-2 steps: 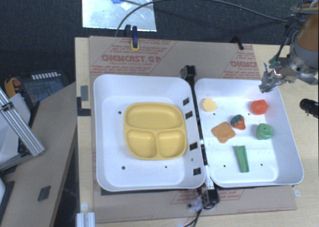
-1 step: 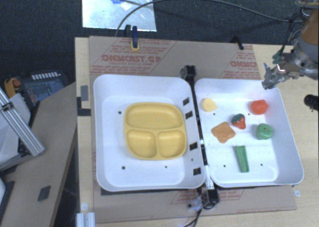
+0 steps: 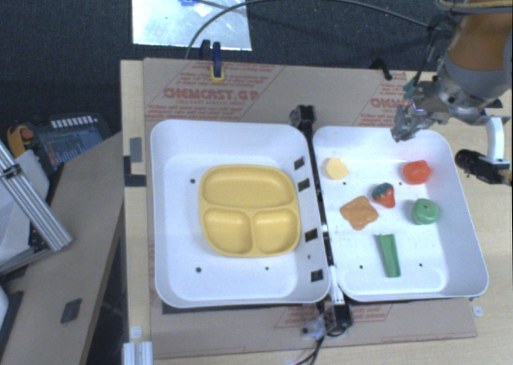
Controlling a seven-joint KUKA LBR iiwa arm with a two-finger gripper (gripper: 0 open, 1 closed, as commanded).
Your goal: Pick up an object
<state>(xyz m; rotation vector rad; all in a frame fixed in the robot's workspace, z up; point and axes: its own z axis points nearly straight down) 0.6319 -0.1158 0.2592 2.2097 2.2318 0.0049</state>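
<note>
Camera view. Gripper [image 3: 405, 124] at far edge of right bin [image 3: 474, 269], up over the back rim, nothing visibly held. Open or clenched: cannot tell, too blurred and small.

Risks, as a judgement:
- Sits close to the bin's back wall; could clip the rim on a straight descent.
- Six small items loosely spread; a descent between two could nudge both and close on nothing.
- Red piece [image 3: 416, 172] nearest the gripper, looks rounded and smooth; likely to squirt out of a pinch if off-centre.
- Green ball [image 3: 426, 211] also round, could roll away on contact.
- Red-and-green piece [image 3: 384, 194] lies just beside orange piece [image 3: 359, 212], almost touching; could grab two or push one under the other.
- Orange piece looks flat; may be too low to catch against the floor.

Likely target: any of the six, all in the right bin. Pale yellow piece [image 3: 336, 168] near the divider side, apart from the rest. Green stick [image 3: 389, 255] lying lengthwise toward the near edge, narrow, probably easiest across its width. All look like small toy food, matte plastic.

Left bin [image 3: 163, 195] holds only a yellow divided tray [image 3: 248, 220]; not a sensible pick, too broad.
</note>
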